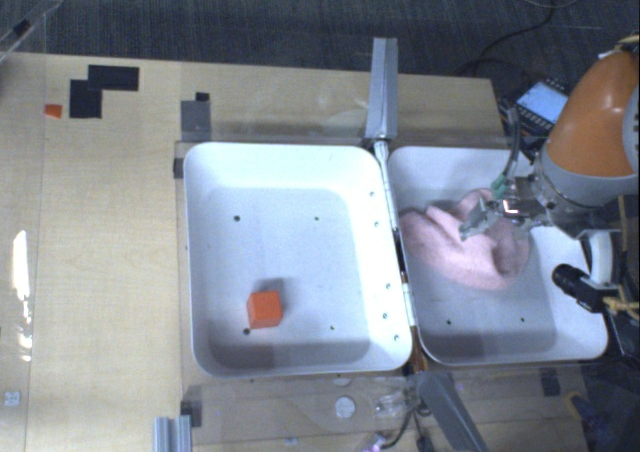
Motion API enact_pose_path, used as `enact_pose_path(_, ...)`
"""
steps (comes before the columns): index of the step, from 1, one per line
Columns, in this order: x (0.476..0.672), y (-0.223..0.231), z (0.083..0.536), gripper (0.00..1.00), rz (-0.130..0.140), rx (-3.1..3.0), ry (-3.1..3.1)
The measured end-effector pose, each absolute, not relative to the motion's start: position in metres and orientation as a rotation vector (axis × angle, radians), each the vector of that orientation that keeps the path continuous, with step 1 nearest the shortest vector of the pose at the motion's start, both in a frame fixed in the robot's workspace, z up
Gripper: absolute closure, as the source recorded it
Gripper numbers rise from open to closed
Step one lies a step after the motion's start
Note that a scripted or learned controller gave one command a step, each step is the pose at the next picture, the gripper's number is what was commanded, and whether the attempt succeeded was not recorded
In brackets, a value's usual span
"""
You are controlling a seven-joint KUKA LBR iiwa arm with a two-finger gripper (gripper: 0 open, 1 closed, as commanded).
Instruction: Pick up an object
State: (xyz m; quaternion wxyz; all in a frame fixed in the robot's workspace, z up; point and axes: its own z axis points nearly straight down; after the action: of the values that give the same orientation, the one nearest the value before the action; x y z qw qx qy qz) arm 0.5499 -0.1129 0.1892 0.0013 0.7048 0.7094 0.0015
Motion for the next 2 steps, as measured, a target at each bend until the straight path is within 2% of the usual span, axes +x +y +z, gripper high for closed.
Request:
enact_pose_path(1,0.568,-0.177,0.097,0.00,0.011,2.043,2.371)
enact_pose_path(2,0.564,-0.152,0.093,0.00,0.015,1.964,2.425)
